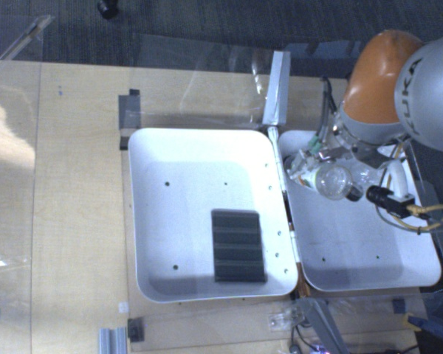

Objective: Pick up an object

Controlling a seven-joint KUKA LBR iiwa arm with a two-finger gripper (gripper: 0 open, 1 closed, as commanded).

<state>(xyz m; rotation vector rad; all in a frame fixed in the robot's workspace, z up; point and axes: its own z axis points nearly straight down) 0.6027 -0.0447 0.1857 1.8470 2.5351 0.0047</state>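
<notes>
- Risk: the gripper (332, 169) sits low over the far left corner of the right bin (369, 268), well apart from the only object seen, which lies in the left bin (155, 198). Closing here would likely grasp nothing.
- Risk: the gripper is near the wall between the bins; a descent could strike that rim.
- Risk: the object lies flat with a low profile; fingers may slide over it without purchase.
- Jaw state: cannot tell; the wrist hardware and cables mask it.
- Object: a dark ribbed block (238, 245), rectangular, with several raised bands across its top, resting in the near right part of the left bin, close to its front wall.
</notes>
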